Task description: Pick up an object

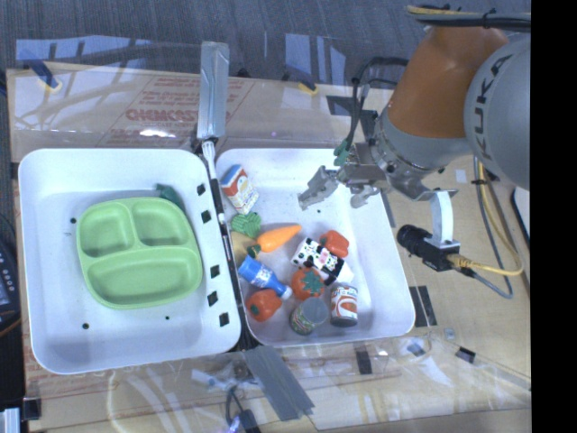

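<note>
The tool [340, 190] hangs over the far part of the right bin [383, 282], its two fingers [315, 190] spread apart and nothing between them; they touch none of the objects, which lie nearer the camera. The arm [451, 79] reaches in from the counter's right side, its orange band bulging above the grey wrist, with the wrist bent so the tool points toward the left, close to the bin's far right corner. Cables run from the wrist down past the bin's right wall. The things to pick are heaped in the right bin's near and left parts: a small carton [237, 188] stands by the left wall toward the far side, with a green piece [245, 226] just below it; an orange carrot [278, 236] lies slantwise near the middle; a black-and-white spotted block [317, 257] lies beside a red-orange piece [335, 242]; a blue bottle [261, 275] lies tilted near the left wall; a red tomato [263, 306], a grey can [309, 316] and a red-labelled can [343, 304] sit along the near edge. In the left bin [45, 242] a green divided tray [138, 251] lies flat, roughly in the middle.
</note>
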Controlling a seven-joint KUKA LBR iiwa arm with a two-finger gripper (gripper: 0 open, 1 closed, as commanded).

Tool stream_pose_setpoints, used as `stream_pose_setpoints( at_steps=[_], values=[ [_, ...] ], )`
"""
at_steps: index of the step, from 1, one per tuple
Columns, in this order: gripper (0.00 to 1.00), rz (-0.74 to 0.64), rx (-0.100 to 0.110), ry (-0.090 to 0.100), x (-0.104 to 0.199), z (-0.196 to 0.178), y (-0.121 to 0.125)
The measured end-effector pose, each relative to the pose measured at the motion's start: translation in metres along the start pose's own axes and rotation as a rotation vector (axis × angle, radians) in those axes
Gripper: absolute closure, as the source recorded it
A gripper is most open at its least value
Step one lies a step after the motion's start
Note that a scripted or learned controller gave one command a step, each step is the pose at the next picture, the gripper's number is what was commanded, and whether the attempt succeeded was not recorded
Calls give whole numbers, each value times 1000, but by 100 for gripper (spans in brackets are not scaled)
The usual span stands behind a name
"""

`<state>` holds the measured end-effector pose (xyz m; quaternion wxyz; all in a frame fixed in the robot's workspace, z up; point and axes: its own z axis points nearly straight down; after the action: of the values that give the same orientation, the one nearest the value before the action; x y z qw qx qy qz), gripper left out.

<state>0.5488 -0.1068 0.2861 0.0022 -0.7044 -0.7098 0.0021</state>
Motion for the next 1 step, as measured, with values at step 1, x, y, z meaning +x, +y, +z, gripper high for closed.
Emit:
stream_pose_setpoints(
  at_steps=[1],
  values=[
    [0,-117,5,1,-8,124,39]
  ],
)
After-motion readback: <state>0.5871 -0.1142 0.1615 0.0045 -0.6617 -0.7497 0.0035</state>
